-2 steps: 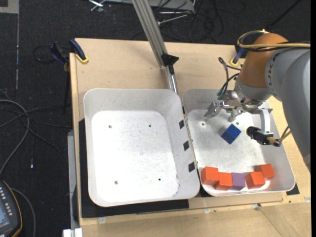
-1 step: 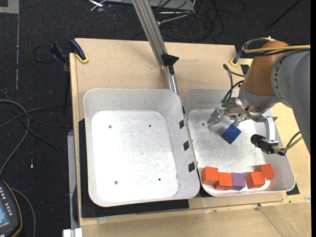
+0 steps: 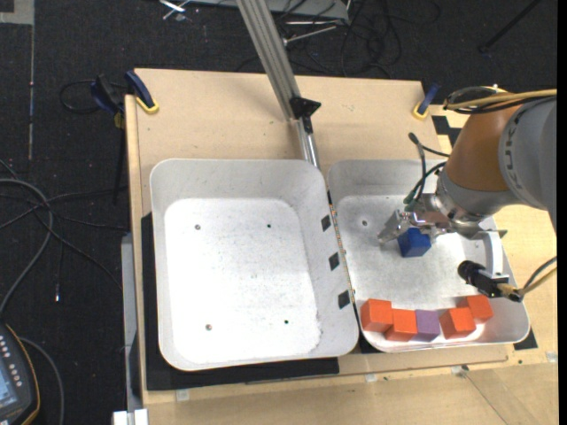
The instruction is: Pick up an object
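Note:
A blue block (image 3: 414, 242) is in the right bin (image 3: 372, 180), near its middle. My gripper (image 3: 406, 235) reaches in from the right and is directly over the block. One grey finger (image 3: 391, 231) shows against the block's left side, and the block sits tucked under the gripper body between the fingers. The arm's orange band (image 3: 474, 153) is above and to the right of it.
Along the right bin's front wall lies a row of blocks: orange (image 3: 378, 314), orange (image 3: 403, 324), purple (image 3: 428, 324), orange (image 3: 457, 321) and orange (image 3: 479, 306). The left bin (image 3: 168, 184) is beside it. A metal pole (image 3: 275, 56) slants in from the back.

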